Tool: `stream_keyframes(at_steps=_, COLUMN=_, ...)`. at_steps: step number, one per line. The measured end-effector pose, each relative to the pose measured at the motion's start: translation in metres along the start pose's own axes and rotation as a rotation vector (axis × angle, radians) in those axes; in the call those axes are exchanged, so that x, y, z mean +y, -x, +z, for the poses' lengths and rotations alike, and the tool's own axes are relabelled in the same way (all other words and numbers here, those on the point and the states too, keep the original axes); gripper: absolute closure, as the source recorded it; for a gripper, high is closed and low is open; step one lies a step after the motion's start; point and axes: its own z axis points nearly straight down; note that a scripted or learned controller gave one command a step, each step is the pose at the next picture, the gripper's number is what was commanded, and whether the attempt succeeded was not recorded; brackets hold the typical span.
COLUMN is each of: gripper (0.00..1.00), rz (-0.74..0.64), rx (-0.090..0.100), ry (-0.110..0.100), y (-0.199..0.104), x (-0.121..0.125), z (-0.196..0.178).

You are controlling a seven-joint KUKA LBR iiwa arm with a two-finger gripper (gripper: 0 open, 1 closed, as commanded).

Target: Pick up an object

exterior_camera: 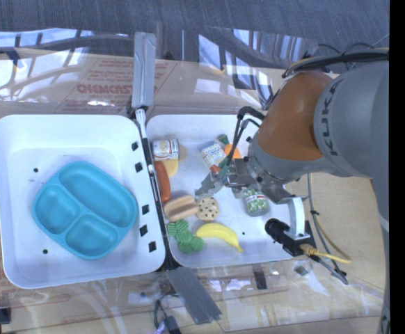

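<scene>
Toys (216, 236) in right bin (188, 125); hand (220, 178) half-hidden beneath arm (307, 120), grip unclear.

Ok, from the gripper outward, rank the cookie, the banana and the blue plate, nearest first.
From the gripper:
1. Cookie, just below it in the right bin.
2. Banana, farther down, near that bin's front edge.
3. Blue plate, far off in the left bin.
</scene>
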Motion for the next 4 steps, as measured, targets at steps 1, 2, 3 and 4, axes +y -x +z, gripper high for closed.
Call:
stream_keyframes(at_steps=1, gripper=0.00, rz=0.066, rx=-0.001, ry=0.006, y=0.026, x=-0.011, z=0.112)
stream_keyframes(at_steps=2, gripper=0.00, rz=0.147, rx=-0.001, ry=0.003, y=0.027, x=0.051, z=0.112)
stream_keyframes(at_steps=3, gripper=0.00, rz=0.088, rx=0.005, ry=0.002, y=0.071, x=0.001, z=0.111)
stream_keyframes(at_steps=4, gripper=1.00, rz=0.083, rx=0.002, ry=0.001, y=0.072, x=0.002, z=0.102)
